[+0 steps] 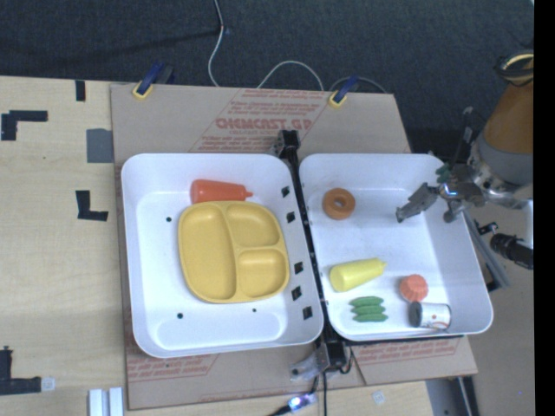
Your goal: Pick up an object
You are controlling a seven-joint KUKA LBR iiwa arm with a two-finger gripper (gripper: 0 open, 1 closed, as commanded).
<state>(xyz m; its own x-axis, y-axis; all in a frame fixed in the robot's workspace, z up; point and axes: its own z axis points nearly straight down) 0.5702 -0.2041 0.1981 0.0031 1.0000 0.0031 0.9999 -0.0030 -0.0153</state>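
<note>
1. The pincer (431, 204), fingers spread and holding nothing, hangs over the right bin's (451, 258) far-right corner.
2. That bin holds five things: one doughnut (339, 203), one yellow corn (355, 274), one green pod (368, 308), one orange ball (414, 287), one can (431, 315).
3. The left bin (156, 319) holds two: one yellow tray (232, 251), one carrot (220, 190).

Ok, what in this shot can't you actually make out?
- Gripper: small and dark over the right bin's rim; finger gap unreadable.
- Orange bottle: lower side hidden behind the yellow tray.
- Small can: label too small to read.
- Arm: cut off by the right edge.
</note>
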